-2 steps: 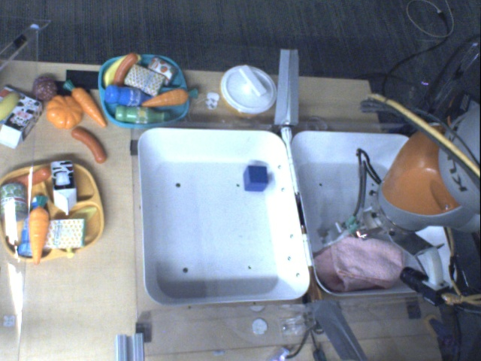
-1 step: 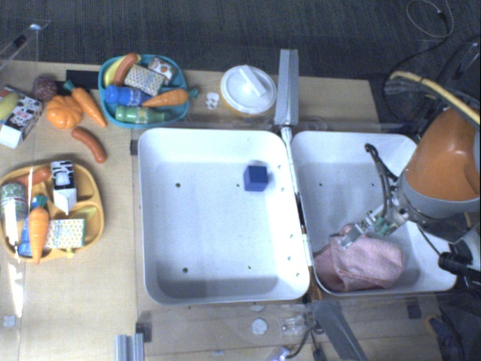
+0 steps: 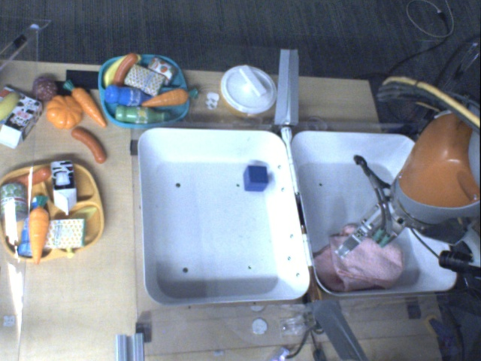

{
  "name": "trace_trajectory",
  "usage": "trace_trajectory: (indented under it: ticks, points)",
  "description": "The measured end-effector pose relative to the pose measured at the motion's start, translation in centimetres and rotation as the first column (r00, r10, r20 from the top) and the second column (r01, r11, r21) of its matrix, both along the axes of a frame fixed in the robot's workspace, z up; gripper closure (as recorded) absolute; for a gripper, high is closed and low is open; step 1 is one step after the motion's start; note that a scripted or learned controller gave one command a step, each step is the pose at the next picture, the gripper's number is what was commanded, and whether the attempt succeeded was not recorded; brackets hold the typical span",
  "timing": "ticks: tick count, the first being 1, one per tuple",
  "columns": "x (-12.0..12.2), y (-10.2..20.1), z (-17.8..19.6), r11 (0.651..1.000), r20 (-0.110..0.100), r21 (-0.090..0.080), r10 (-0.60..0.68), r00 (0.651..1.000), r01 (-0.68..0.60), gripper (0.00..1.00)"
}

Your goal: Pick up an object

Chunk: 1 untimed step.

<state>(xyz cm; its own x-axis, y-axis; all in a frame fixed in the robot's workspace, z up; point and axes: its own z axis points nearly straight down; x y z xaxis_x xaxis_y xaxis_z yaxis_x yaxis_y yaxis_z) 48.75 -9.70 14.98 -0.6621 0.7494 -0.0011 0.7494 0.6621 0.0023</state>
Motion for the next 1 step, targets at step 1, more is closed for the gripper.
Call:
trace_trajectory:
  ticks: [1]
  points:
    - [3.52,0.35,-5.94,0.977,0.010,0.001,-0.215,0.976,0.215,0.00]
